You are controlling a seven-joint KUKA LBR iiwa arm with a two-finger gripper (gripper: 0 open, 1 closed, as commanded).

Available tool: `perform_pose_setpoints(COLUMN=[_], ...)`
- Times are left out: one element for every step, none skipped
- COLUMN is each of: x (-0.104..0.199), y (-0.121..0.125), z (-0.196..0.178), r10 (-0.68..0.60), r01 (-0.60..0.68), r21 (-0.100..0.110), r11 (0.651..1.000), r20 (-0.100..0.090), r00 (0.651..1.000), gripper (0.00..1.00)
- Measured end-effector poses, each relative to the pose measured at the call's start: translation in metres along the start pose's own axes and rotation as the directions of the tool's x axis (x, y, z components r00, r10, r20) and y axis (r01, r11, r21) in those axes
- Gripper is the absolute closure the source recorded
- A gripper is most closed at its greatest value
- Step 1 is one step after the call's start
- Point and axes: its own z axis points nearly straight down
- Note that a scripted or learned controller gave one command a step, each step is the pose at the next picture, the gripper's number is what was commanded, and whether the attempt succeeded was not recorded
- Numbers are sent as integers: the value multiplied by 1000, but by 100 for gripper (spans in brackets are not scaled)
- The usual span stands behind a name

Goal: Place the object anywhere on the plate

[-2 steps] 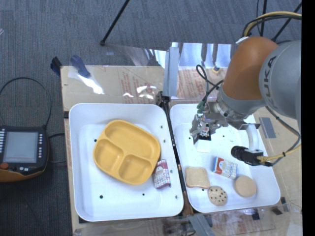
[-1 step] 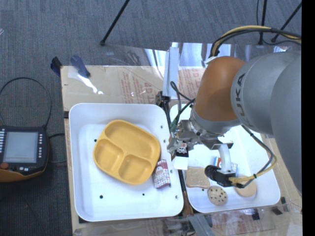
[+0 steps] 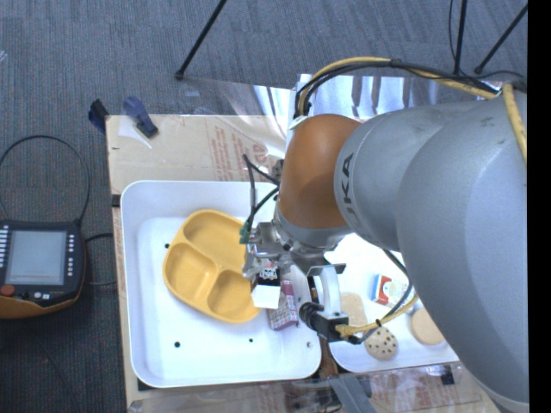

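A yellow plate (image 3: 205,263) with three compartments lies in the left white bin (image 3: 151,351), toward its right side. My gripper (image 3: 275,299) hangs low just off the plate's right rim, near the wall between the two bins. A small pinkish object (image 3: 282,317) shows right under the gripper, over the bin floor beside the plate's lower right corner. A white block (image 3: 265,297) sits next to it at the plate's edge. Whether the object is held or lying on the floor is unclear. The grey arm with its orange band (image 3: 318,179) hides much of the right bin.
In the right bin (image 3: 379,364) lie a small red, white and blue box (image 3: 385,288), a speckled round biscuit-like piece (image 3: 381,343) and a tan round piece (image 3: 426,327). A teach pendant (image 3: 34,263) rests left of the bench. Tripod legs stand behind.
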Motion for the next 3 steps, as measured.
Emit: perform_pose_setpoints(x=[-2, 4, 3], y=[1, 27, 27], z=[-2, 46, 46], r10=[5, 4, 5], r01=[-5, -4, -5], r21=[-4, -9, -10], r11=[1000, 1000, 1000], r20=[1, -2, -3], r00=[1000, 1000, 1000], gripper=[0, 0, 0])
